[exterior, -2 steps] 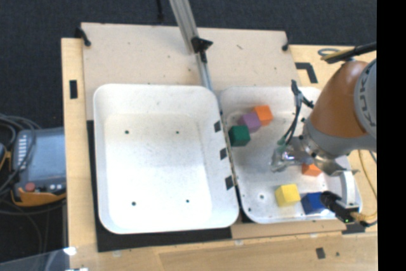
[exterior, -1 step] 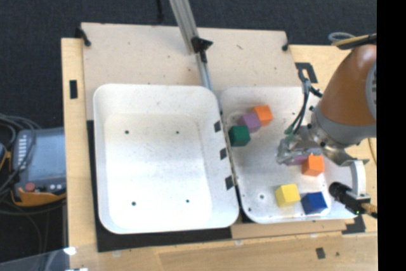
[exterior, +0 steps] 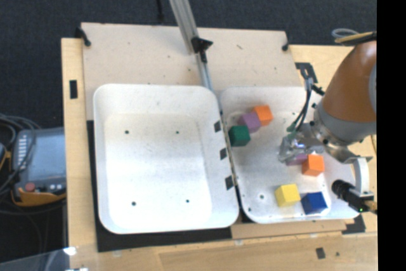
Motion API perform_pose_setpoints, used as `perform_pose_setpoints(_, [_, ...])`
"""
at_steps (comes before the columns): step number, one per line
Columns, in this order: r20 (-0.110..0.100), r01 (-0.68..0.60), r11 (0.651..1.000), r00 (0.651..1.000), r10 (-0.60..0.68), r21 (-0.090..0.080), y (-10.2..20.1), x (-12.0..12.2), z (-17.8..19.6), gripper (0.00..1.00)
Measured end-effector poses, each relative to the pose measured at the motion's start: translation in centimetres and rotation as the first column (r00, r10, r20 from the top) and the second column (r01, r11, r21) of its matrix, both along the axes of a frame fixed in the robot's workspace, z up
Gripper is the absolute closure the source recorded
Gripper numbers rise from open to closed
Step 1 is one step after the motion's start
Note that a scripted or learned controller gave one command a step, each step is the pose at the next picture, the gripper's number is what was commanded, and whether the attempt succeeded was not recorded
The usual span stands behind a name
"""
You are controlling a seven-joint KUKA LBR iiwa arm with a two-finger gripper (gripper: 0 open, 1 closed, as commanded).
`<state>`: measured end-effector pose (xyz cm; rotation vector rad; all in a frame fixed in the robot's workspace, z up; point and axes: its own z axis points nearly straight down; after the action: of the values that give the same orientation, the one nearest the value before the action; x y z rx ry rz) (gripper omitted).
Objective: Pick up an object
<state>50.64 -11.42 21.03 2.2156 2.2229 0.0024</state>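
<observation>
Pick not yet made.
I see the end effector [exterior: 295, 150] low in the right bin [exterior: 254, 209], beside an orange cube [exterior: 313, 165]; its state I cannot tell, nothing visibly lifted.

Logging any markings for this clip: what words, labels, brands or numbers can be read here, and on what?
None can be read.
The grey device at the left edge has a screen and buttons, but anything on them is too small and blurred.
The coloured blocks in the right bin show plain faces.
</observation>
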Motion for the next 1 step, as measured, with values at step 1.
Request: perform_pose_setpoints(1, [-0.001, -0.006, 1.000, 1.000, 0.006, 0.003, 6.01, 2.05, 0.57, 1.00])
